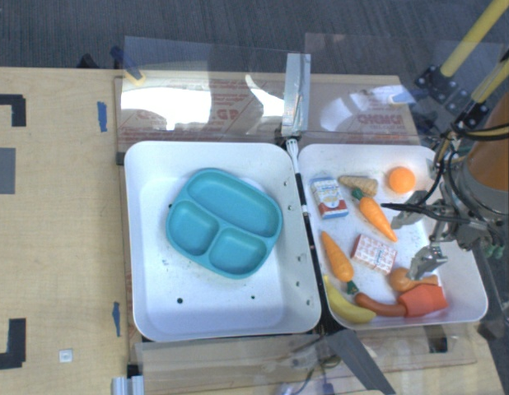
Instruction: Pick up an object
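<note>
- Two bins sat side by side; gripper [426, 263] hung over right bin [477, 303], beside red block [422, 299].
- Claw state: cannot tell.
- Crowded toys risked a glancing, failed grasp.

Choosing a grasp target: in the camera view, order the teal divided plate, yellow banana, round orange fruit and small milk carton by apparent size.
1. Teal divided plastic plate, by far largest.
2. Yellow banana.
3. Small red-and-white milk carton and round orange fruit: look similar, left unranked.

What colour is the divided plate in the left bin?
Teal blue: the divided plate shows best in the camera view.
</note>
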Available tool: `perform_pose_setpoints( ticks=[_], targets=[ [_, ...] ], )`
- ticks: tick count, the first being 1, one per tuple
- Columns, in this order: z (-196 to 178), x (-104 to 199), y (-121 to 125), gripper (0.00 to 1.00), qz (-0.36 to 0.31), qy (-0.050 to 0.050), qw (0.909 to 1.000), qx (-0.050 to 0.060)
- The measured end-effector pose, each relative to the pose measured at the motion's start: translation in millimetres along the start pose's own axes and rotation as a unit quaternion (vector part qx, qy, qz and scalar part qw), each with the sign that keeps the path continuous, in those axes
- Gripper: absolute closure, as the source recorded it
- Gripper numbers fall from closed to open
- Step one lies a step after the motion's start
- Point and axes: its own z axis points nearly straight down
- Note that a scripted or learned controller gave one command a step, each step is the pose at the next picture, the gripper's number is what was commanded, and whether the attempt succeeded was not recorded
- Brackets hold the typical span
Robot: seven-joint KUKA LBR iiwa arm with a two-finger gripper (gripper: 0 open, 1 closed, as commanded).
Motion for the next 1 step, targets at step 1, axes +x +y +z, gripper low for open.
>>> perform_pose_setpoints(
  ticks=[1],
  targets=[
    [122.8, -57.4, 11.5, 0.0, 0.035, -0.006, 0.9994, 0.001]
  ],
)
